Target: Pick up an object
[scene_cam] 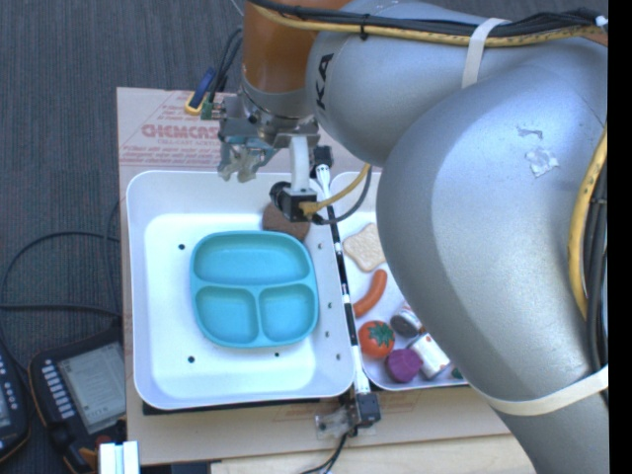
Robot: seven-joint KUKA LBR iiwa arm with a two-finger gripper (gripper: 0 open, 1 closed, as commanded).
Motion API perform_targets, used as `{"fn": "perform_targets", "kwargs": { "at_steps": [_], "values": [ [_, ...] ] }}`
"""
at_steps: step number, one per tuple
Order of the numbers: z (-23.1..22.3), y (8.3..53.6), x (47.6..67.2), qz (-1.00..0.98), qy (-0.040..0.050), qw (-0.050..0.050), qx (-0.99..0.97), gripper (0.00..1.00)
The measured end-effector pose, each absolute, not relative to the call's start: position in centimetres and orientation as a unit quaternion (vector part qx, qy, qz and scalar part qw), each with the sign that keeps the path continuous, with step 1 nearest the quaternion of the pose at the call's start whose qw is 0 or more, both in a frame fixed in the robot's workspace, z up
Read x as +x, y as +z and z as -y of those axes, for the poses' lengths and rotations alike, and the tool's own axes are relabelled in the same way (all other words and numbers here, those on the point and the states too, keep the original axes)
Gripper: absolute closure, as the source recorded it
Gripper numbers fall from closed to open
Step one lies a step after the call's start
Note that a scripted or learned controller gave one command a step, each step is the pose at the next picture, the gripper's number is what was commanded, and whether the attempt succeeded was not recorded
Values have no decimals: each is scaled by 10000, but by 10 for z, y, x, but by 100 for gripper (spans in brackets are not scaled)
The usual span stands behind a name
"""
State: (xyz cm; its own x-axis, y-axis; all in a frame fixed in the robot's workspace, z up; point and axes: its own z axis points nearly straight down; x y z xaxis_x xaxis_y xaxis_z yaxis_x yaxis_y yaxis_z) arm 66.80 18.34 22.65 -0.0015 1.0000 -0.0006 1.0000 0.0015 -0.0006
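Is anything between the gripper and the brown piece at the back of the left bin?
Nothing visible. The gripper hangs over the back rim of the left bin; the brown piece lies just beyond it toward the dividing wall, partly hidden. The blue plate sits nearer the camera, off that line.

Two bins stand side by side on a cardboard sheet (158, 131). The left bin (138, 265) holds a divided plate (255, 286) at its middle. A small lump (284, 222) lies just behind the plate, near the bin's right wall. In the right bin (373, 371), a slice of bread (363, 248) lies rearmost, a sausage (370, 292) before it, then a tomato (375, 339). A round item (403, 365) lies beside the tomato, to its front right.
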Motion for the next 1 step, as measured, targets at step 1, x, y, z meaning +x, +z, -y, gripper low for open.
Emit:
{"fn": "perform_targets", "kwargs": {
  "at_steps": [1],
  "values": [
    [-234,233,635,-7078,-6,-4,7064,100]
  ]
}}
